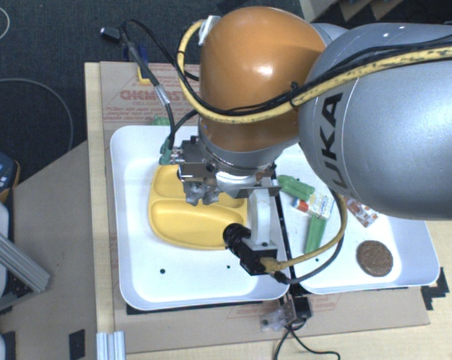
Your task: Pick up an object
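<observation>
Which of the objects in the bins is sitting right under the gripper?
The large yellow rounded plastic piece in the left bin, directly beneath the gripper. The green items and the brown disc lie off to the right.

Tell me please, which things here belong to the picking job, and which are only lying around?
Job in hand:
gripper, low over the left bin
yellow object beneath it
left bin

Lying about:
green pieces in the right bin
brown disc
</observation>
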Controlling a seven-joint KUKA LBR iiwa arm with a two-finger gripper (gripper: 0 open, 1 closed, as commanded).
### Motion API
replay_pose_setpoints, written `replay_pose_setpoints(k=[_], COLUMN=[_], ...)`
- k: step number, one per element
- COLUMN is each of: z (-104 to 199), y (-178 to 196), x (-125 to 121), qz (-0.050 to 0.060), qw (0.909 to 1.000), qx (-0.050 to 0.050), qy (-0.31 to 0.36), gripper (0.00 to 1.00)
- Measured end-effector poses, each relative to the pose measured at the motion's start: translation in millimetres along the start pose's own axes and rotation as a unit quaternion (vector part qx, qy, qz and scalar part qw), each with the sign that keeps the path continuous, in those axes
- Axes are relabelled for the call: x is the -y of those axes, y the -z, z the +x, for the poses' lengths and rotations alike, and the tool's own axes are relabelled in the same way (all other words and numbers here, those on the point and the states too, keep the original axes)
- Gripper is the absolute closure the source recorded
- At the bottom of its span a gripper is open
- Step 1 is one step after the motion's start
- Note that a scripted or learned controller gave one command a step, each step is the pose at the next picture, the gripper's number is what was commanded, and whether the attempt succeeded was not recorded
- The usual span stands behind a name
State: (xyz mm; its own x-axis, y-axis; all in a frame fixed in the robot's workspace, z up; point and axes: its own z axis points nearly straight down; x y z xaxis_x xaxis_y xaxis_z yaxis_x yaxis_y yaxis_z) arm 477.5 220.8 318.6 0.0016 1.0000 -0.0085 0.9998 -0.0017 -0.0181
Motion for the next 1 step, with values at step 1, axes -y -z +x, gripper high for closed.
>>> replay_pose_setpoints(k=[1], z=[2.9], y=[131.1], x=[0.0], qz=[-0.016], qw=[0.9998], qx=[-0.008], qy=[0.002], gripper=[1.00])
